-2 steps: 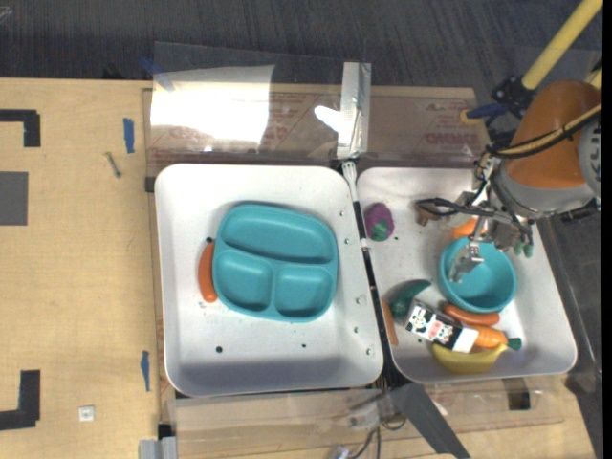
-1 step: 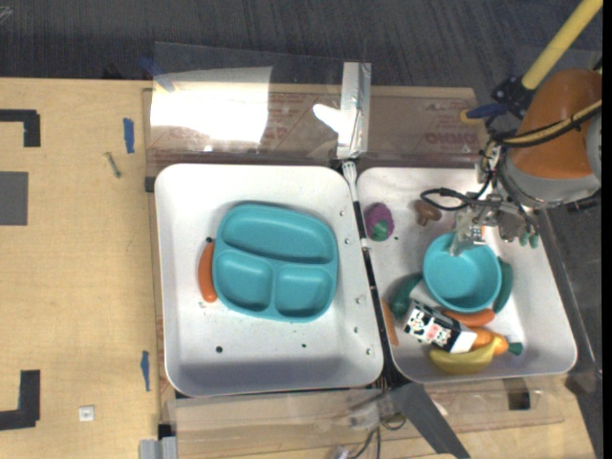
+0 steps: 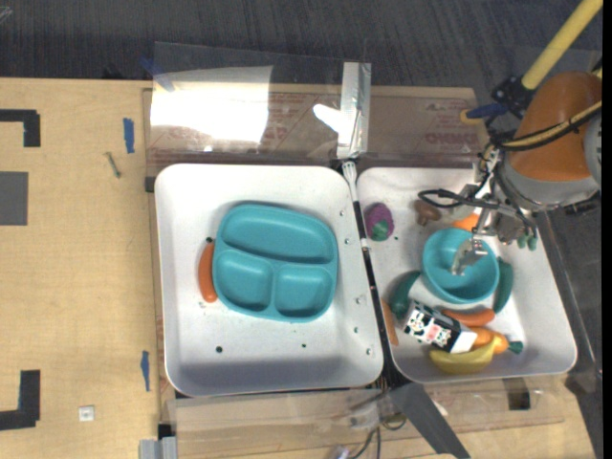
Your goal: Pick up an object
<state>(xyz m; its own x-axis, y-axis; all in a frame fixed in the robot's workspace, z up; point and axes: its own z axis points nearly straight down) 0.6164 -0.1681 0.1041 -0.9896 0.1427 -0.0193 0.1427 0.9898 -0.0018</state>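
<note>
Camera view first: no readable lettering, though the small black-and-white cow-patterned carton (image 3: 428,327) shows its spots, and red print on the cardboard behind the bins is too faint to read. Gripper (image 3: 469,254) hangs right over the teal bowl (image 3: 461,273) in the right bin (image 3: 559,338), fingertips down inside it; how far apart they stand, can't tell. Banana (image 3: 464,354), carrot (image 3: 475,317) and purple plum (image 3: 381,221) lie around. Left bin (image 3: 182,256) carries a teal divided plate (image 3: 275,262). Wooden bench (image 3: 67,256), dark carpet (image 3: 287,8) beyond.
</note>
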